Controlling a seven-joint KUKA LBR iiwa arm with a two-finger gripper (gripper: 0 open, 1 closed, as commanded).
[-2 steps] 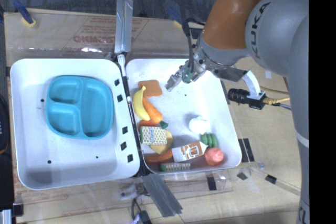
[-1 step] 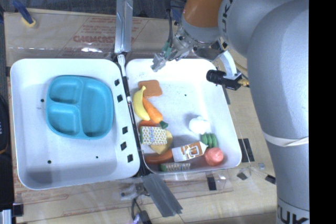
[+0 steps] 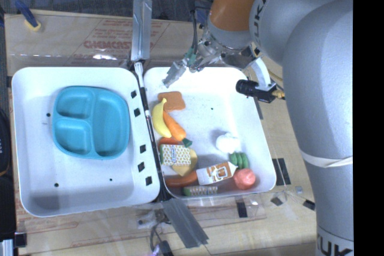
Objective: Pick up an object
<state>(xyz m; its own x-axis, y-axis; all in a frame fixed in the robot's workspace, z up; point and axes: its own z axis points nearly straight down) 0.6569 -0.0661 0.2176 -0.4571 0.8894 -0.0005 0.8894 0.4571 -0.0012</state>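
The gripper (image 3: 175,74) hangs over the far-left corner of the right bin (image 3: 255,129), its state impossible to tell; the nearest pick, a brown slice (image 3: 171,100), lies just toward the camera, beside the banana (image 3: 159,119).

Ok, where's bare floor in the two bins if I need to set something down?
Left bin: a wide bare strip below the blue divided plate. Right bin: open floor in the upper right, between the toast and the right wall, above the white ball. Its left side and bottom edge are crowded, from banana to milk carton.
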